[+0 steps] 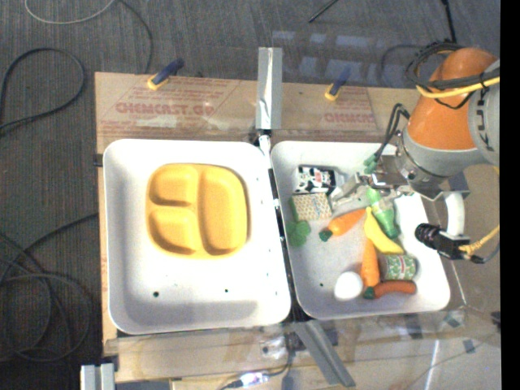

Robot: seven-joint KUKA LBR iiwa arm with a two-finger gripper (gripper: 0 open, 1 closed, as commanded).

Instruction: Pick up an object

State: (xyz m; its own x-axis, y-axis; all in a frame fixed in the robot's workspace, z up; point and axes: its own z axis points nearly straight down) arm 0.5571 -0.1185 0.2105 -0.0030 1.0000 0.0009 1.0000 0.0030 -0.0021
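Camera view, right bin (pixel 309 299) as the landmark throughout. Along this bin's near wall lie a white egg (pixel 348 285), a red sausage-shaped toy (pixel 396 288) and a small green-and-yellow can (pixel 398 266), close together. A carrot (pixel 370 262) stands lengthwise just behind the egg, touching the can's side. Toward the bin's centre, a second carrot (pixel 348 221) lies slantwise, with a yellow banana-like piece (pixel 375 232) beside it. Near the bin's left wall rest a green rounded toy (pixel 300 232) and a patterned box (pixel 312 207); behind them, toward the far wall, a black-and-white carton (pixel 316 177). The gripper (pixel 355 188) hangs over the bin's far half, just right of that carton; whether its fingers are spread or pressed cannot be told. Left of the landmark, the second bin (pixel 130 299) carries a yellow divided tray (pixel 197 210).
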